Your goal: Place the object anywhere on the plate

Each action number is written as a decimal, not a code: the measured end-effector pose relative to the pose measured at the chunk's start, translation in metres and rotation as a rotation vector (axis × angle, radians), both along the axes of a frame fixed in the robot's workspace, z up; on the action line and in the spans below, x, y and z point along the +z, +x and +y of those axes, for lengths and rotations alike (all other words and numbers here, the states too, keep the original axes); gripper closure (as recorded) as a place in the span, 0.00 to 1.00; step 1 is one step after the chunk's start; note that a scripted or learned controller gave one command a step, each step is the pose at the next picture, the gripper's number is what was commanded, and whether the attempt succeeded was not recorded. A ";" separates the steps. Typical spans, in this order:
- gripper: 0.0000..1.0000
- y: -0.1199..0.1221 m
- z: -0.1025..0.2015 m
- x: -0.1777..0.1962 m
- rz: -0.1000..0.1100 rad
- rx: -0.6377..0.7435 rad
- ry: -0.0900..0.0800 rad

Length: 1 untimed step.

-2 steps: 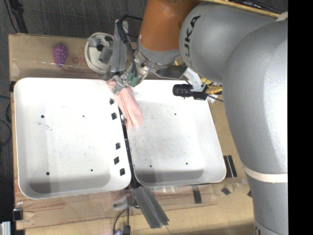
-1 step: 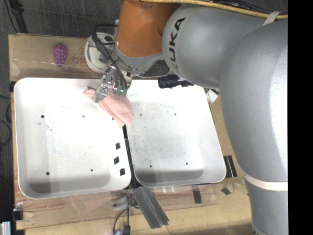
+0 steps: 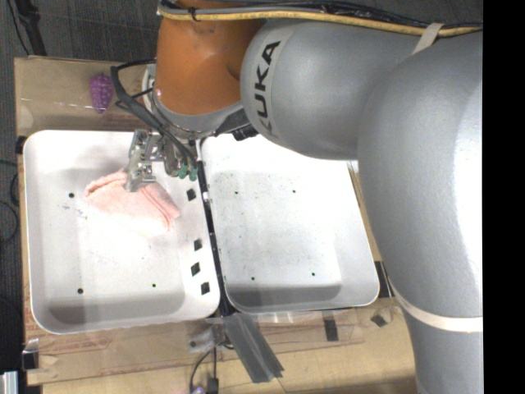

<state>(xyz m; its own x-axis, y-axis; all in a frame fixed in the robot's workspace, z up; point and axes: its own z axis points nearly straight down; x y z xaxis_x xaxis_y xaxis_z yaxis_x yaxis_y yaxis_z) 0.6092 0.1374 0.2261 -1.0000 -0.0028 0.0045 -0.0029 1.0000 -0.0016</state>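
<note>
Gripper (image 3: 141, 175): low in the left bin (image 3: 49, 302), fingertips touching the upper edge of a pink cloth (image 3: 139, 203); grip unclear, cannot tell. Cloth: flat on the left bin's floor, upper middle. Right bin (image 3: 287, 294): beside it, touching. Purple object (image 3: 100, 93): on the bench beyond the left bin.

Bright, even overhead light washes out the white bins (image 3: 107, 302), nearly overexposed. Soft shadow pools under the hand (image 3: 156, 167). The picture is grainy and slightly soft; the arm (image 3: 344, 89) shows mild glare.
</note>
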 end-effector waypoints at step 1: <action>1.00 -0.019 0.048 0.003 0.000 0.005 -0.001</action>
<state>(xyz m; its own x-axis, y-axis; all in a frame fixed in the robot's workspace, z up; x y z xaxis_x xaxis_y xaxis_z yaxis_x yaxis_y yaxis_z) 0.5898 0.1857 0.2290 -1.0000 -0.0077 0.0047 -0.0077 1.0000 -0.0024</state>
